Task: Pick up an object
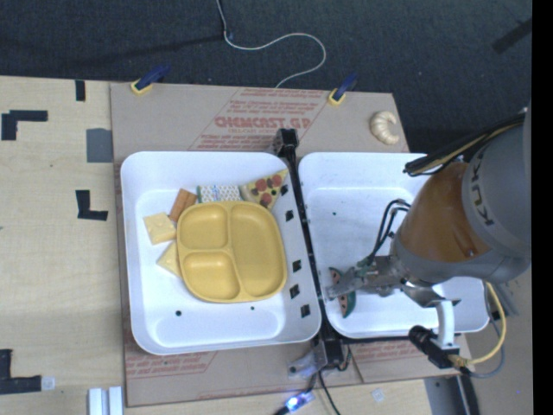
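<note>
Camera view, looking down at a slant. Two white bins side by side on a cardboard sheet. The left bin [143, 314] has a yellow tray [232, 251] with three compartments sitting roughly in the middle. Tucked around its far and left edges are flat toy foods: a cracker [159, 228], a brown piece [181, 203], a pizza slice [266, 188]. The tray lies on top of some of them, so parts are covered.

The right bin [363, 184] is where the action is. The arm [462, 214] comes in from the right and is bent low, with the gripper [339, 279] down at the bin floor near the left wall, close to the divider. Just on its near side there's a small green and reddish thing, maybe a watermelon slice [346, 303], lying in the near-left corner of that bin. My guess is that's the pick target, since the gripper sits right beside it, and it's shoved up against the wall, which makes it awkward to get around.

Jaw state: honestly can't tell. The gripper is small, greyish, and blends into cables and shadow, so whether it's spread or closed, or touching the slice, isn't readable. Nothing looks lifted.

The arm's bulk hides the right part of that bin. A beige lump [386, 126] sits off on the cardboard, far right
</note>
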Available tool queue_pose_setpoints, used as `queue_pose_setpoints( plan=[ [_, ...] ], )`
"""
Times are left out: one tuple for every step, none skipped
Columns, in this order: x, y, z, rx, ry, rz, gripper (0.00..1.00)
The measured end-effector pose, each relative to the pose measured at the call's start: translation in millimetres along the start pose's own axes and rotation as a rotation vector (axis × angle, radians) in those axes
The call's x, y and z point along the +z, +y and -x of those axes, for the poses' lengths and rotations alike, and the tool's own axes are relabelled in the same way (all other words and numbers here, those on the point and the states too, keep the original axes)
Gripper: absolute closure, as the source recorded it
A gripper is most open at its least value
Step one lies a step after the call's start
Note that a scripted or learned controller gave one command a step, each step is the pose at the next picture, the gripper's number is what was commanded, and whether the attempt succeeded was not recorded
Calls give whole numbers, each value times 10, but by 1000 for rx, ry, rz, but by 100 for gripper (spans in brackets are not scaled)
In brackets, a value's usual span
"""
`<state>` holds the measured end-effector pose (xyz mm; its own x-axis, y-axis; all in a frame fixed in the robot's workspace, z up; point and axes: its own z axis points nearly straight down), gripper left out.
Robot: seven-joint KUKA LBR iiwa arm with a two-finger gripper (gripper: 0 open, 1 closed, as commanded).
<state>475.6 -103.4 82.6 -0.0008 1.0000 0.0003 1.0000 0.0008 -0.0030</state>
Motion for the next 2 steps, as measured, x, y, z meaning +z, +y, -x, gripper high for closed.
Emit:
queue_pose_setpoints(
  plan=[
    [-121,3,4,1,-1,1,100],
    [-536,12,-26,-1,0,3,100]
  ],
)
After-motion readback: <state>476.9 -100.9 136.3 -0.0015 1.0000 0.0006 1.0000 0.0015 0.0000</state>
